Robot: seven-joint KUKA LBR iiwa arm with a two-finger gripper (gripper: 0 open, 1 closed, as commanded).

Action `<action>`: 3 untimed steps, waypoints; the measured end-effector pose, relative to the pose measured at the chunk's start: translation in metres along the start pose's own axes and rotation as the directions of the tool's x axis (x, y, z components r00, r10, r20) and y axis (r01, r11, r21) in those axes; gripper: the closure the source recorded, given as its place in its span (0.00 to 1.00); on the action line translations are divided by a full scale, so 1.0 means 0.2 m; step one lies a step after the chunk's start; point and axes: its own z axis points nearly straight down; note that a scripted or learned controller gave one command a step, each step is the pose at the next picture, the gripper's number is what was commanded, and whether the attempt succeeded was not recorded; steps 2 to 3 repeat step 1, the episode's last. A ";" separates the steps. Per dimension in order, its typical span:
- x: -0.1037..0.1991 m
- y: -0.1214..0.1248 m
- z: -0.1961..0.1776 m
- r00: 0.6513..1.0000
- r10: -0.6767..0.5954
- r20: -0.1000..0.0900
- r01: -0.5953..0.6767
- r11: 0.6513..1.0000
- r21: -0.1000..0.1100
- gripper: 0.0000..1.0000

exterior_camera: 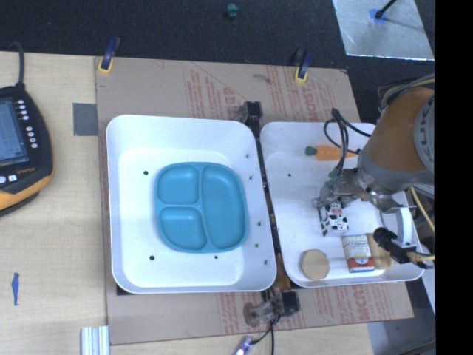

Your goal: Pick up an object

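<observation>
My gripper (335, 200) hangs low over the middle of the right bin (292, 198), the grey arm reaching in from the right. Directly under it, on the near side, lies a small black-and-white spotted toy (335, 220); whether the gripper touches it I cannot tell. A red-and-white box (358, 253) rests near the bin's front edge, with a tan block (380, 256) beside it on the right. Left of the box sits a round tan disc (314, 264). At the bin's back lies an orange carrot (324, 152) with a green tip.
The left bin (129, 198) holds a blue divided plate (200, 205). A tablet in an orange case (18, 150) lies on the bench at far left. Clamps (301, 63) pin the cardboard sheet at its far edge.
</observation>
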 end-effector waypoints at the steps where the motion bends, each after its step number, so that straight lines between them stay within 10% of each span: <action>1: 0.46 0.27 -0.49 1.000 0.001 -0.004 -0.001 1.000 0.004 1.00; 3: 0.46 0.27 -0.49 1.000 0.001 -0.004 -0.001 1.000 0.004 1.00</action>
